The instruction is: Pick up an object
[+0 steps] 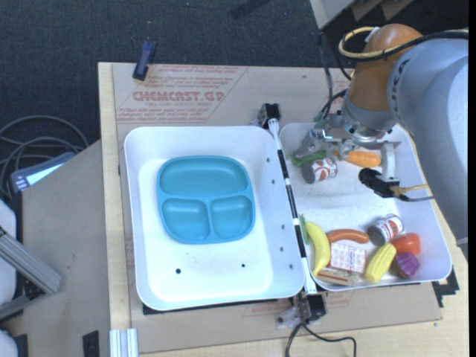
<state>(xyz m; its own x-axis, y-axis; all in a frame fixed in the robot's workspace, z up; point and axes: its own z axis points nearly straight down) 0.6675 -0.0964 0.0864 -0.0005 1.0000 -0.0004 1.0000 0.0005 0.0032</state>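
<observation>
My gripper (328, 143) hangs low over the far left part of the right bin (439, 233), under the grey arm with its orange band. Right beside it lie a green piece (306, 155), a small red and white can (322, 171) and an orange carrot-like piece (364, 157). The gripper's tip is close to the green piece and the can; the wrist hides whether it touches either. Along the bin's front edge sit a yellow banana (318, 245), a red sausage (348, 236), a pink wafer block (347, 257), a corn cob (381, 262) and a tipped can (386, 229).
A red tomato-like piece (407, 242) and a purple piece (407, 265) lie at the right bin's front right corner. The left bin (141, 199) holds a blue divided plate (206, 198). A black-clipped rim (286, 192) separates the bins.
</observation>
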